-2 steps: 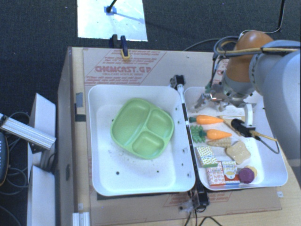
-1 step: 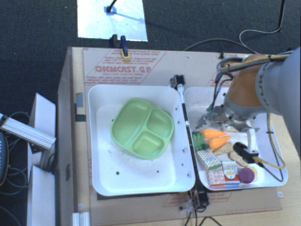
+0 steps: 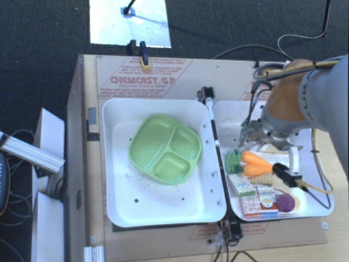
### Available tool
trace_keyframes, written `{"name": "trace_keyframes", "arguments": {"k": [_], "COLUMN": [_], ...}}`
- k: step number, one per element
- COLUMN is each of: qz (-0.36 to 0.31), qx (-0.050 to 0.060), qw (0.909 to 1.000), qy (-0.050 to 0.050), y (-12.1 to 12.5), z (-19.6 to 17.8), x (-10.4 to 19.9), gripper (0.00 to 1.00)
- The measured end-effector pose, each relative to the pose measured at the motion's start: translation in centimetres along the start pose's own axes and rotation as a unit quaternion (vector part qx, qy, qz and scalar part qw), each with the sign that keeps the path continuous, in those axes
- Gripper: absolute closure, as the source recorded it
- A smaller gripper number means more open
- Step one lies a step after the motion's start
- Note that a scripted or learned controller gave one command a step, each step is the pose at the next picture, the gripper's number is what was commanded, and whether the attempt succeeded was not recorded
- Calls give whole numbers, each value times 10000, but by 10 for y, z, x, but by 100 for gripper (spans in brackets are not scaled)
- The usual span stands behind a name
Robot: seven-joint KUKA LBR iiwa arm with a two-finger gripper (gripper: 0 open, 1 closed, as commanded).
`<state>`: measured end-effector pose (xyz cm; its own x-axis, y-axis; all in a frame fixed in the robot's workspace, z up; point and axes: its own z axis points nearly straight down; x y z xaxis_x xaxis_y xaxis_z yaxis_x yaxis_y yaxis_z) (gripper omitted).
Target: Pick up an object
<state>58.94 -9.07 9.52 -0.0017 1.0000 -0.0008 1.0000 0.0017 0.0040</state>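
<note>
Dark carpet is surrounding the bench (image 3: 82, 146), whose cardboard-covered top is carrying my two white bins side by side. On the left, the left bin (image 3: 117, 201) is holding a light green divided plate (image 3: 165, 148), lying tilted near its middle with bare white floor around it. A black divider strip (image 3: 215, 146) is running between the bins.

Moving right, the right bin (image 3: 319, 214) is holding a cluster of small things toward its near side: a green leafy toy (image 3: 233, 161) is lying just beside a toy carrot (image 3: 257, 163), a small patterned box (image 3: 240, 184) is sitting under them, a red-and-white carton (image 3: 258, 201) is lying nearer the front wall, and a purple ball (image 3: 285, 202) is resting just beside that carton.

My arm (image 3: 311, 100) is reaching in from the right, and my tool (image 3: 255, 138) is hanging low over the right bin, just behind the carrot. I cannot tell how my tool is set, since my wrist is hiding it.
</note>
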Motion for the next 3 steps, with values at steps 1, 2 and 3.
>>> {"name": "trace_keyframes", "arguments": {"k": [1, 2, 3], "qz": [-2, 5, -1], "qx": [1, 18, -31], "qw": [10000, 10000, 10000], "qy": [1, 4, -2], "y": [0, -87, -84], "z": [0, 11, 0], "x": [0, -1, 0], "gripper": [0, 0, 100]}}
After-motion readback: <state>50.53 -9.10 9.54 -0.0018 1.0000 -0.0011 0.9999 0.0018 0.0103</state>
